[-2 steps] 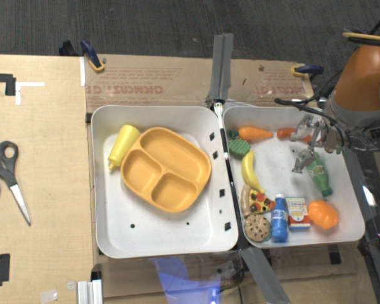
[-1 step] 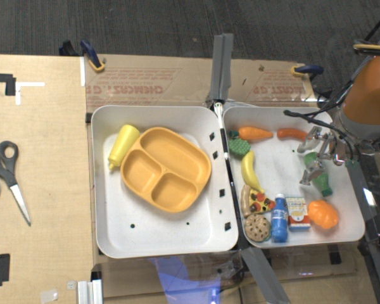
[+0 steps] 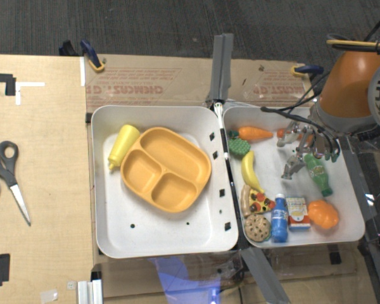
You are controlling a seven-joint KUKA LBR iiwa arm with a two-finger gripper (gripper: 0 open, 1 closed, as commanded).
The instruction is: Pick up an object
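Right now the tool (image 3: 296,159) hangs over the right-hand white bin (image 3: 349,233), beside a green plastic bottle (image 3: 318,173); its spread I cannot tell. It should centre over the bottle before descending.

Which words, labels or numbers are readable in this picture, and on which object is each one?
Red print on the cardboard sheet behind the bins: upside down, too blurred to read.
Label on the blue bottle: too small to read.
Print on the small box: too small to read.
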